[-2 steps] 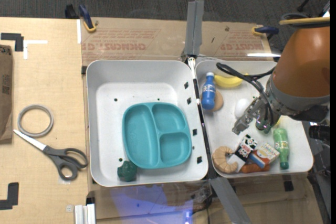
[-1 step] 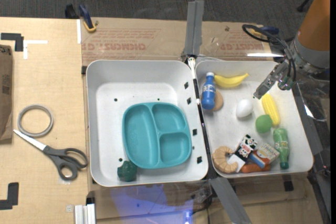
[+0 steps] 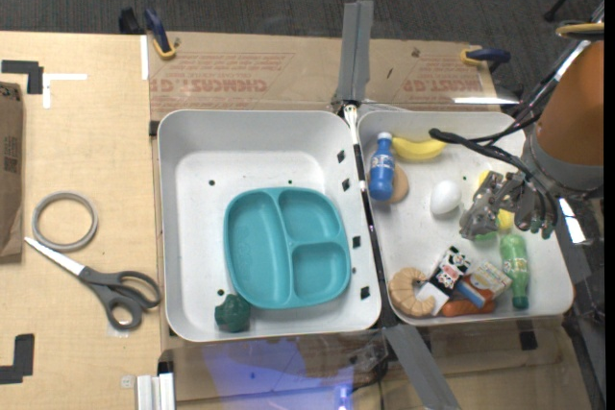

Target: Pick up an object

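My gripper (image 3: 479,218) hangs low over the right part of the right bin (image 3: 423,240), with the arm's orange band (image 3: 581,110) above it. A small yellow piece (image 3: 504,222) lies right beside the gripper, and a green bottle (image 3: 516,266) lies just below and to its right. A white egg (image 3: 444,197) sits a little to the gripper's left. Further left are a blue bottle (image 3: 381,168) and a banana (image 3: 420,147). Along the bin's front lie a pastry ring (image 3: 411,293), a cow-patterned carton (image 3: 448,272) and an orange piece (image 3: 468,305).
The left bin (image 3: 221,158) holds a teal divided plate (image 3: 286,248) and a dark green lump (image 3: 232,313) at its front corner. Scissors (image 3: 96,278) and a tape roll (image 3: 64,219) lie on the bench to the left. Black cables (image 3: 480,144) cross the right bin's back.
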`<action>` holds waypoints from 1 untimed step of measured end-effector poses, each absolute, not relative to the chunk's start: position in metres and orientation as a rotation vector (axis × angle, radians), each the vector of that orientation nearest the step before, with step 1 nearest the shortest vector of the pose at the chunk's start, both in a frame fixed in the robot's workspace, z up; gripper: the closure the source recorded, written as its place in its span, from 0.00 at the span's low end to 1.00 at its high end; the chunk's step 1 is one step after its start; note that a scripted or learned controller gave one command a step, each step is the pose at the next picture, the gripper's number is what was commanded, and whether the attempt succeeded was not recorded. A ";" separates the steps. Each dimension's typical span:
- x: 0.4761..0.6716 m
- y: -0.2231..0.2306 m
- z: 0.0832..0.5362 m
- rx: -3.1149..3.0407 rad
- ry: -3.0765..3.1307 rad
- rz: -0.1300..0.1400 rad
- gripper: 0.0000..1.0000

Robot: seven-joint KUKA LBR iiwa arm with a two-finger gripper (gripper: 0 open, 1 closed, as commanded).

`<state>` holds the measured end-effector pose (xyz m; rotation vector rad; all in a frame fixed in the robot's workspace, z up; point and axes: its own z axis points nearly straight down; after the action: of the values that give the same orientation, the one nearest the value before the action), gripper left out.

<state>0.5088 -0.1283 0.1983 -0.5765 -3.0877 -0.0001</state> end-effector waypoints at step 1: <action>0.558 -0.164 0.267 -0.910 -3.011 0.001 1.00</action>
<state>0.5583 -0.1637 0.2674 -0.9100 -3.0111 0.0014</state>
